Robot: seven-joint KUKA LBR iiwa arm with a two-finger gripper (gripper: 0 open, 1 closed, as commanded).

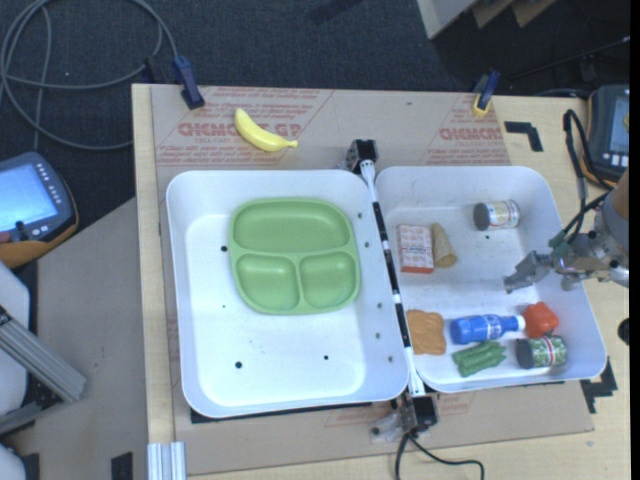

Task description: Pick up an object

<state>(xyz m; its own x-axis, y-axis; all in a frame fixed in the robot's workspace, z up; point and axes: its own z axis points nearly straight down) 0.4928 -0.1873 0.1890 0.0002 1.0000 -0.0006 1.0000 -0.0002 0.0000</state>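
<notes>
The right bin [470, 183] holds several small items. A silver can [497, 214] lies near the back, with a red-and-white box [415, 247] and a tan cork-like piece [443, 246] to its left. At the front are an orange toast slice [426, 331], a blue bottle [485, 327], a red tomato-like toy [540, 318], green beans [480, 358] and a labelled can [542, 351]. My gripper [530, 271] hangs at the bin's right side, just above the red toy and the bottle's cap, with nothing visibly held.
A green divided plate [295, 253] lies in the left bin [200, 298]. A yellow banana [263, 131] rests on the bench behind that bin. Blue clamps [186, 81] grip the bench's back edge. Cables run along the right edge.
</notes>
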